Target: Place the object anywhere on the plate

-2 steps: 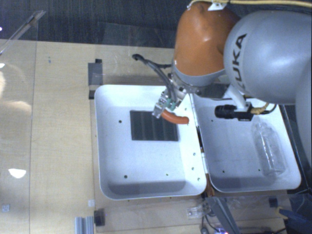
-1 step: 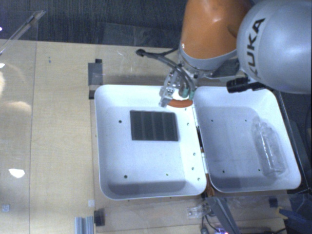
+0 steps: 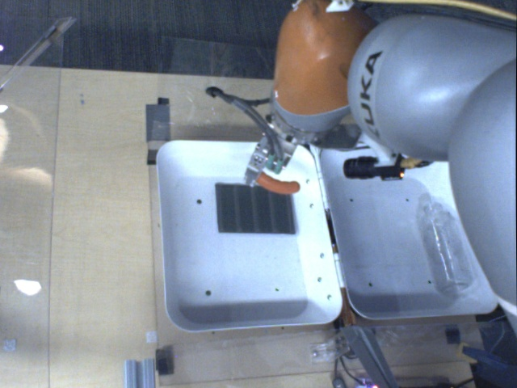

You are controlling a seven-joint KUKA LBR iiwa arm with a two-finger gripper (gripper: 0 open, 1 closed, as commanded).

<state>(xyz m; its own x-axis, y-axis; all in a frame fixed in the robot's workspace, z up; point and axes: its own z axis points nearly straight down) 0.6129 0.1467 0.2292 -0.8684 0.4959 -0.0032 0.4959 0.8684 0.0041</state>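
Observation:
A dark square ribbed plate point(image 3: 255, 208) lies flat in the back half of the left bin point(image 3: 182, 297). An orange-red sausage-shaped object point(image 3: 281, 187) sits just over the plate's back right edge. Its left end is tucked between the tips of my gripper point(image 3: 260, 176), which is shut on it. The gripper comes down at a slant from the orange wrist band above. I cannot tell whether the object touches the plate.
The right bin point(image 3: 380, 293) holds a clear plastic bottle point(image 3: 444, 245) lying near its right side. The big grey arm covers the upper right. A thin divider point(image 3: 327, 225) separates the two bins. Light wooden bench lies to the left.

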